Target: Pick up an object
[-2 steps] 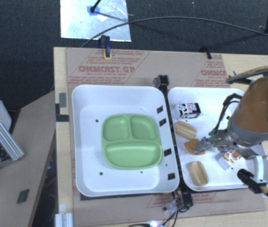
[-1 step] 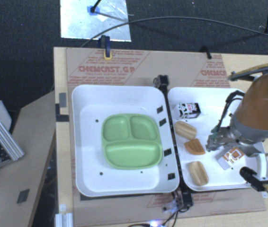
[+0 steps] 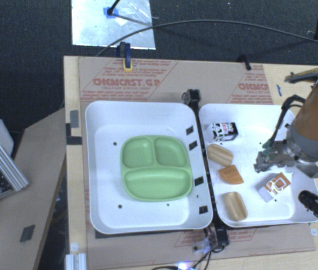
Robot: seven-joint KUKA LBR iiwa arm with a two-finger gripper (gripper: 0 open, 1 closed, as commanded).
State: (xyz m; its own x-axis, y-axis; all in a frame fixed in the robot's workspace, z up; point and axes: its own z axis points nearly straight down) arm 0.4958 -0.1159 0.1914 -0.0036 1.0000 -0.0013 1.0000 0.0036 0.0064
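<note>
Gripper over the right bin, hunting for an object.

I see my gripper [image 3: 267,162] low above the orange-and-white block [image 3: 275,185], likely lining up; I cannot tell its state. The right bin [image 3: 249,112] also holds bread pieces [image 3: 219,154]; the left bin [image 3: 142,110] holds a green divided plate [image 3: 156,167].

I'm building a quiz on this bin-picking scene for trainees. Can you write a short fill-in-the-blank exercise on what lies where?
1. The green divided plate lies in the ____ bin of the view.
2. The green plate has ____ compartments.
3. The black-and-white carton lies nearer the ____ edge of the right bin than the three tan food pieces.
4. The hand hangs over the ____ bin.

Missing words: left; three; far; right
</note>
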